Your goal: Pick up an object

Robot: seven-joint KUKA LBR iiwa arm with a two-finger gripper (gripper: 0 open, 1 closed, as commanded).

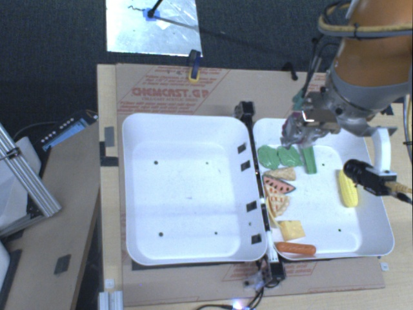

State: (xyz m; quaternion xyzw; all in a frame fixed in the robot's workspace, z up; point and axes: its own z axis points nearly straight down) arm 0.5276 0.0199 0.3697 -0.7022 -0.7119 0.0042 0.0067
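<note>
My gripper hangs over the far left part of the right bin. Directly beneath it lie two flat green leaf-shaped pieces and a dark green stick. Whether it touches them I cannot tell. Down the bin's left side lie a tan cracker, a watermelon slice, a waffle-like wedge, a yellow cheese block and an orange carrot-like piece. A yellow corn cob rests to the right.
The left bin sits beside the right one, with a black-clipped divider between them. Both stand on a cardboard sheet. A yellow clamp and a shiny foil sheet lie beyond.
</note>
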